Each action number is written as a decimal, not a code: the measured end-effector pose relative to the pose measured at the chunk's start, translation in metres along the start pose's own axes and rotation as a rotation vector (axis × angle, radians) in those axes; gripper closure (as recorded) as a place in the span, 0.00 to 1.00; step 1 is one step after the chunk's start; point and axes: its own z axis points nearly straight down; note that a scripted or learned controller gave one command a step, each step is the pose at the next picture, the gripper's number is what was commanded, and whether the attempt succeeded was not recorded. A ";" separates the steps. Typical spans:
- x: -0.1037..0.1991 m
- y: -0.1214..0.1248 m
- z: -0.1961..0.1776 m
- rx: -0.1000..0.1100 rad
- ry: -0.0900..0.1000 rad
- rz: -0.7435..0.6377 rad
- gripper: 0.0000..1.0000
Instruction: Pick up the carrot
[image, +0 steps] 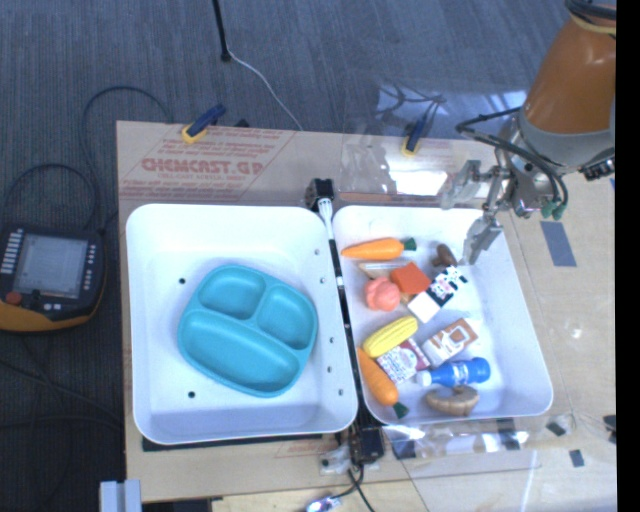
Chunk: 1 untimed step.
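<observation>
The fingers (478, 212) stand spread apart with nothing between them, poised over the far right corner of the right bin (530, 330). The carrot (374, 249) lies on its side near that bin's far left edge, well apart from them, just above a pink toy (381, 294). A blue divided plate (248, 327) sits in the left bin (160, 250) on the table (215, 165).

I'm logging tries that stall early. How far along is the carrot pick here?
Nothing looks done: the carrot lies at the far end of the right bin, with a second one near the front. The gripper hangs open above the bin's far right corner, nothing between its fingers. Left: move over a carrot, descend, close, lift.
</observation>
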 end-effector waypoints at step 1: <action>-0.009 0.055 0.160 -0.004 0.004 0.018 0.00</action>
